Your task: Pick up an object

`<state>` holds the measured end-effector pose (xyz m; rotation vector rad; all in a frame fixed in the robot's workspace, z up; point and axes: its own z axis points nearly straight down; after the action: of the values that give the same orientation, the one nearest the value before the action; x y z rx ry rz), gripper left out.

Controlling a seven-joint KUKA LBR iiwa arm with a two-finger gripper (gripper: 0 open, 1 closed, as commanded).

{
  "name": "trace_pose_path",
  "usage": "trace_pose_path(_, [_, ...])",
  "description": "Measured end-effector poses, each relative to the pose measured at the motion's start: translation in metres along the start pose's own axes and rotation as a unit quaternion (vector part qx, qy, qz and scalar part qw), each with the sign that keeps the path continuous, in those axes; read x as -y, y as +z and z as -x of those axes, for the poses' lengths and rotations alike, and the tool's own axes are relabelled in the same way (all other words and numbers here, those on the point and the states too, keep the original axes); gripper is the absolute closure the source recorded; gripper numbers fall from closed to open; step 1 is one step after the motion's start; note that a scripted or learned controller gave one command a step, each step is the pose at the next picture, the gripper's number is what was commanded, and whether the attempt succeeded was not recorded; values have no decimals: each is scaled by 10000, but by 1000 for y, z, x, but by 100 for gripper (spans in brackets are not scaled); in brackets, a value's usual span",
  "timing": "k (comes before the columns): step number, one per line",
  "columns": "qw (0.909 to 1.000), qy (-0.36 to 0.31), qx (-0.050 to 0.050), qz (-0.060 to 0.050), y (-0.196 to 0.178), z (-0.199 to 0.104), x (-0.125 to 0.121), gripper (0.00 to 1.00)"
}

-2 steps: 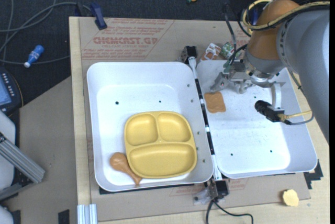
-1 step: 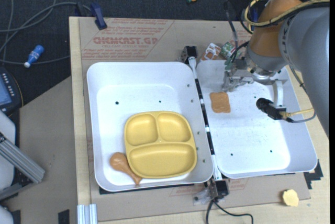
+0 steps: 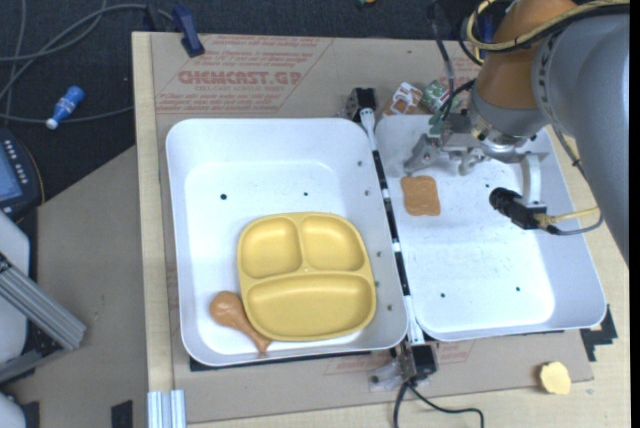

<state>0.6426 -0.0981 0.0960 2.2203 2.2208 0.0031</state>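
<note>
Gripper (image 3: 440, 156) poised at far-left corner of the right shallow white bin (image 3: 520, 301), over the flat tan bread-slice toy (image 3: 421, 195).

Toy lies flat just near-left of the fingertips, apart from them, long axis running near–far. Nothing visible between the fingers; how far they are spread cannot be told.

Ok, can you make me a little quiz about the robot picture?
1. True or false: the yellow tray sits in the left bin.
2. The brown toast piece lies in which bin? A left, B right.
3. Fill in: the drumstick toy touches the tray's lower ______ corner.

Key: 1 true; 2 B; 3 left.
</note>
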Motion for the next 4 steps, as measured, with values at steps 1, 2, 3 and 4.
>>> trace_pose_path(1, [10000, 10, -3, -33, 12, -6, 24, 0])
trace_pose_path(2, [10000, 8, 5, 2, 0, -6, 22, 100])
trace_pose_path(3, [10000, 15, -4, -31, -20, 28, 65, 100])
trace_pose_path(4, [10000, 4, -2, -21, -19, 26, 64, 0])
